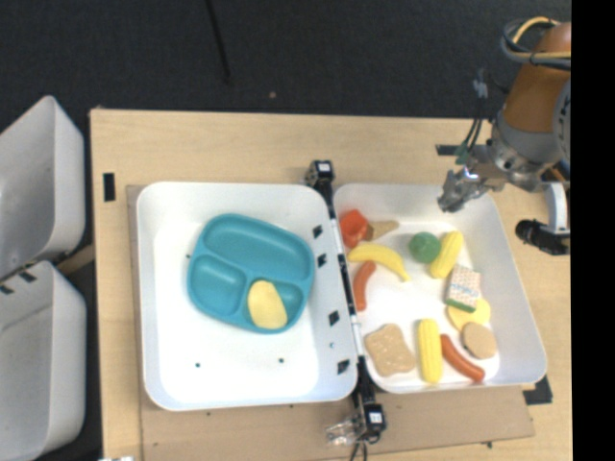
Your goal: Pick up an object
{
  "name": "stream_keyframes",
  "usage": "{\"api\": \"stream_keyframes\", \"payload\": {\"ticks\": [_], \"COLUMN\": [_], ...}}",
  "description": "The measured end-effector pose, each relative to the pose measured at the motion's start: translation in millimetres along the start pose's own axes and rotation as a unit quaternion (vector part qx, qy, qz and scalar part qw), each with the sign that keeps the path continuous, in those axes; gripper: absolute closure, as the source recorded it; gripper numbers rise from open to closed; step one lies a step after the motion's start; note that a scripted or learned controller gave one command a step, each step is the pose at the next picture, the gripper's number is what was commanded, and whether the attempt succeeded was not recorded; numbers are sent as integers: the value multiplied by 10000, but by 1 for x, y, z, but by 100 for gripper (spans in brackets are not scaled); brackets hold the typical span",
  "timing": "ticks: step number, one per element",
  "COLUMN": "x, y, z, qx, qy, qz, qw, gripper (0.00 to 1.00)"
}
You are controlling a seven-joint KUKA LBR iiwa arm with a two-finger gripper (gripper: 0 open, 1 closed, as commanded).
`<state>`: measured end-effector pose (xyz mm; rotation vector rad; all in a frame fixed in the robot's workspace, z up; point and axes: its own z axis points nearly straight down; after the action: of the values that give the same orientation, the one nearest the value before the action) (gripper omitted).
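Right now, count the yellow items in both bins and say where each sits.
5: a lemon on the blue tray in the left bin; in the right bin, a banana, a corn cob, a long yellow piece by the bread, and a yellow piece partly hidden under the sponge.

You're looking at a robotics lab: a plywood surface (240, 142) on dark carpet, two white bins (173, 353) clamped together, plastic toy food (423, 296).

The arm (534, 94) runs off the right edge, and the claw (458, 192) is too small to read
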<state>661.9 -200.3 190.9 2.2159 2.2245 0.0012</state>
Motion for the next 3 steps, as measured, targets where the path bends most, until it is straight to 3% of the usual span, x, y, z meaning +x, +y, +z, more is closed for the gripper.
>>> {"api": "stream_keyframes", "payload": {"ticks": [1,2,3], "x": [-2,44,94], "y": [1,-26,-48], "z": [-51,-58,-42], "qx": [-4,30,40], "qy": [-4,7,9], "qz": [-13,-7,-8], "qw": [10000,10000,10000], "gripper": [100,100,100]}}
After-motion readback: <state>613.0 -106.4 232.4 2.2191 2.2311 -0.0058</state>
